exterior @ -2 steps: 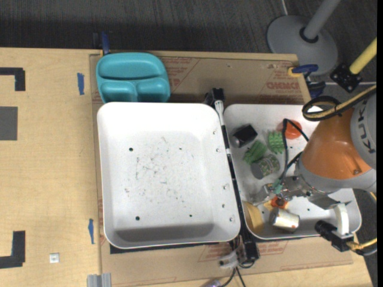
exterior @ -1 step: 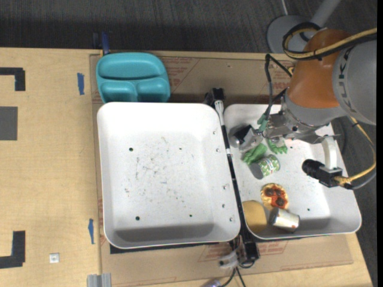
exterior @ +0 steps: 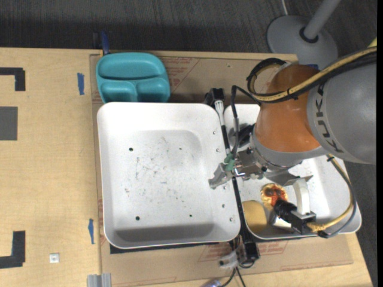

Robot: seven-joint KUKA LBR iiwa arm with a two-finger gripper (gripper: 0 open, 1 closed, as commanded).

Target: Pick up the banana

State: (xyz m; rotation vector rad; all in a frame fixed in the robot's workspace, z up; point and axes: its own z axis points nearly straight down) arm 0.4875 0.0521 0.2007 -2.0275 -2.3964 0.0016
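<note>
Left bin [exterior: 160,178]: wide, shallow and white. Its floor shows faint scuffs and a few small dark dots.

Right bin [exterior: 281,234]: also white, set against the left bin's right edge. The arm [exterior: 311,118] hides most of it, leaving its near strip and part of its right rim in sight.

Right bin contents: the banana [exterior: 254,215] appears as a pale yellow rounded shape in the near-left corner, close against the near wall. How far it runs under the arm cannot be told. Just beyond it and slightly right lies a small orange thing [exterior: 272,191] with dark patches, too small to name.

Teal tray [exterior: 131,76]: on the bench [exterior: 48,160], just past the left bin's far edge at its far-left corner. It has one long compartment on the far side and two smaller ones on the near side.

Claw [exterior: 222,175]: over the line where the two bins meet, about halfway along that shared edge, with its metal tip above the left bin's right rim.

Claw state: this view does not show whether it is released or clenched.

Banana relative to claw: the banana lies toward the near edge from the claw and a little to the right, across the shared edge in the right bin. It is near the claw but apart from it.
</note>
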